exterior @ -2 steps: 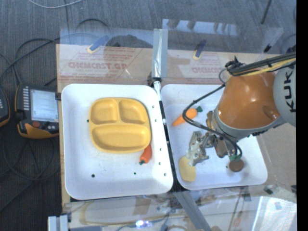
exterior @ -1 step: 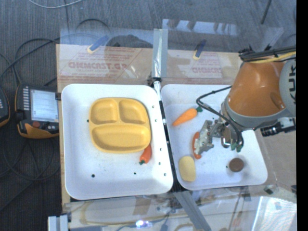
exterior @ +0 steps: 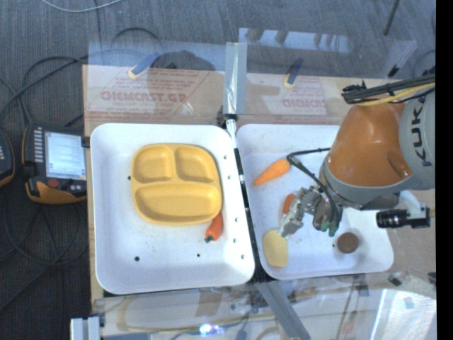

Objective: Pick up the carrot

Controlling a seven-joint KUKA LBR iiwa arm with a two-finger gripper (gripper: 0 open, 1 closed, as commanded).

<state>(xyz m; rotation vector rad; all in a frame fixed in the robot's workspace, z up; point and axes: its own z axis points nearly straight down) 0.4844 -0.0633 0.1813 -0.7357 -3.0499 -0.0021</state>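
Observation:
The carrot (exterior: 272,172) is orange and tapered, and it lies at a slant in the upper left of the right bin (exterior: 368,264), close to the divider. My gripper (exterior: 311,217) hangs below and to the right of the carrot, over the middle of that bin, a short way clear of it. It looks open, with nothing between its fingers. A small red-orange piece (exterior: 288,203) lies just beside the gripper's left finger.
A pale yellow lump (exterior: 276,248) sits near the right bin's front left, and a brown round piece (exterior: 347,243) to its right. The left bin (exterior: 113,261) holds a yellow compartment tray (exterior: 175,183) and a small red-orange pepper (exterior: 214,227).

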